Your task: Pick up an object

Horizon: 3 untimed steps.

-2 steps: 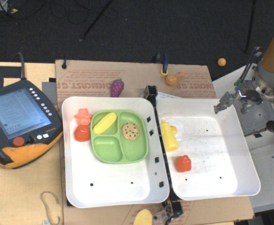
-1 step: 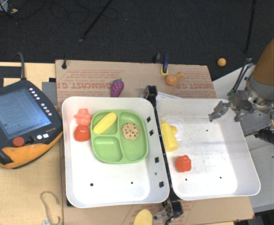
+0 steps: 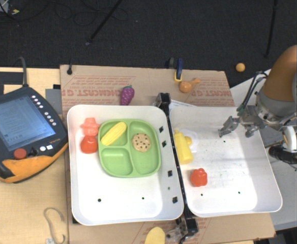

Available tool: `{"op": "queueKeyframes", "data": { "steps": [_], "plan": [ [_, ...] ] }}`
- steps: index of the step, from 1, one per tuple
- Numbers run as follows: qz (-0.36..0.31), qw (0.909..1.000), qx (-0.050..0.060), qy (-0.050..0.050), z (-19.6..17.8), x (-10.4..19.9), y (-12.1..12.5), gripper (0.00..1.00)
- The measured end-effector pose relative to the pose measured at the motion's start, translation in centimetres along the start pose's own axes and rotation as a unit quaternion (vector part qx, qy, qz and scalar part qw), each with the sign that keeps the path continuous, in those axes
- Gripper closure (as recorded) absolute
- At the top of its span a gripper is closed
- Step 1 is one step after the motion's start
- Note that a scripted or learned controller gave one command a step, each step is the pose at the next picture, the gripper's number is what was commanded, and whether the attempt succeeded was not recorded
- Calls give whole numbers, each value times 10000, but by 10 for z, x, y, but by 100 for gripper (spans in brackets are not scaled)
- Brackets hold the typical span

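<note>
In the camera view, we saw two white bins side by side on the bench. The gripper [image 3: 238, 126] hung over the upper right part of the right bin [image 3: 250, 187], and the arm came in from the right with its orange band [image 3: 283, 78] above the wrist. Two finger parts pointed away from each other, one toward the left and one downward, so we judged that the tool was spread open. Nothing was between the fingers.

In the right bin there were two candidates for the pick. A yellow bottle [image 3: 182, 146] lay close to the left wall of this bin, and a red pepper [image 3: 199, 177] lay just below it, apart from the wall. Both were well apart from the gripper, to its lower left.

In the left bin [image 3: 118, 202] we saw a green tray [image 3: 123, 164] with a corn cob [image 3: 113, 132] and a cookie [image 3: 141, 142] in its compartments, and a red-orange figure [image 3: 89, 136] just beside the tray on its left.

We think all these things are plastic toys: light, stiff, not fragile, but with a smooth and rather slippery surface. The red pepper seemed to us the easier one, because it had free space on every side; we would take it across its widest part, low on the body. The bottle is rounded and near the wall, so one finger may have no room there, and it could roll away.
</note>
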State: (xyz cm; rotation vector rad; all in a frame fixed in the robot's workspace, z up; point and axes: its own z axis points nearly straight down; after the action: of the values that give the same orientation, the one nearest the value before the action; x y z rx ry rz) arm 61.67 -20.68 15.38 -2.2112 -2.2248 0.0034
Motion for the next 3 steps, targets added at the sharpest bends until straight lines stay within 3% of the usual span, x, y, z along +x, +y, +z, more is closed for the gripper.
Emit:
{"op": "queueKeyframes", "data": {
  "steps": [1,2,3],
  "plan": [
    [27,10000,-3,2,45,7,0,0],
    [13,10000,-7,-4,67,9,0,0],
    [17,10000,-18,-3,56,8,1,100]
  ]
}}
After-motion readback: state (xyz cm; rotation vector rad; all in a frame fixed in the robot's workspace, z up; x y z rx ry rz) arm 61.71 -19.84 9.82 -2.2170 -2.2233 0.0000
